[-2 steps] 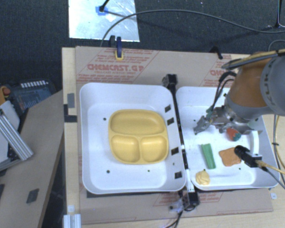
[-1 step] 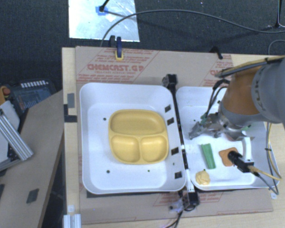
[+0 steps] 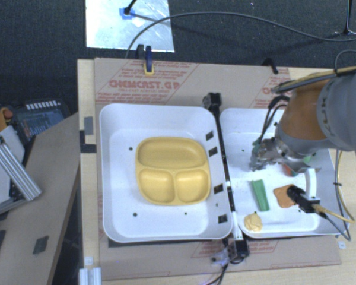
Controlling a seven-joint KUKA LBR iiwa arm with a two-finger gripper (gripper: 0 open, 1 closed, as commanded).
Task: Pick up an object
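The gripper hangs low over the right bin, near its left half, but whether its jaws are parted or closed cannot be told from this slant, and nothing is seen between them. Just below it a green stick lies flat on the bin floor, apart from the tool. Right of the stick sits an orange piece, and nearer the front rim a pale yellow lump. The left bin holds a yellow divided tray at its centre.
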